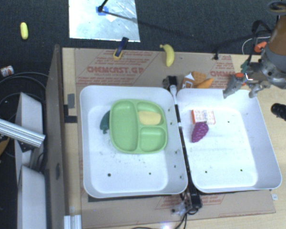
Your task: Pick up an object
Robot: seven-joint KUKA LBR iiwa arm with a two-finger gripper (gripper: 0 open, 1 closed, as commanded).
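A purple grape bunch [199,131] lies in the right bin [248,175], just below a small red-and-white box [203,116]. In the left bin [93,128] sits a green divided plate [136,127] with a yellow piece [149,117] in its upper right compartment, and a dark green object [105,121] pokes out at the plate's left edge. My gripper [242,86] hangs over the right bin's far right corner, above and to the right of the box. Its two fingers [230,87] are spread apart with nothing between them.
A yellow banana [168,55] and an orange item [200,81] lie on the cardboard behind the bins. A blue-and-yellow tool [120,47] rests near a shiny sheet [104,13]. Cables and metal parts sit at the left.
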